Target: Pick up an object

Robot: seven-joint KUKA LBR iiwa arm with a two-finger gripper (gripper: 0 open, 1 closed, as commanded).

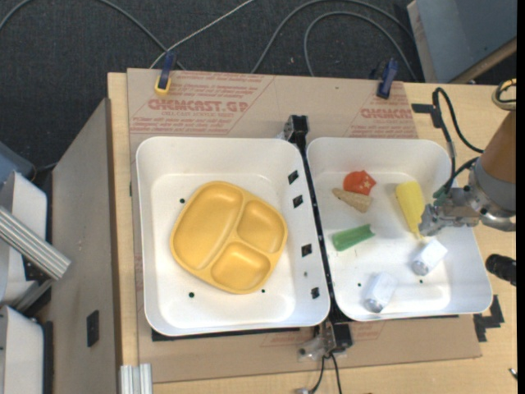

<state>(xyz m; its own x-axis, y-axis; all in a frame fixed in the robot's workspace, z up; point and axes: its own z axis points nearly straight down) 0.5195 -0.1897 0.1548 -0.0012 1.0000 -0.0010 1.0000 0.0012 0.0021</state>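
Yellow object (409,204) just left of pincer (432,222), touching unclear.

The arm (502,164) shows as a broad rounded segment with an orange band above a grey wrist, cut off by the frame's right side. Its gripper (433,217) is a small block of grey metal, with what look like thin dark cables running up beside it.

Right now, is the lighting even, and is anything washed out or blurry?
Camera view: light is soft and even, shadows faint; the white bins run bright, so the pale objects lose contrast; the gripper looks slightly soft; the yellow tray is crisp.
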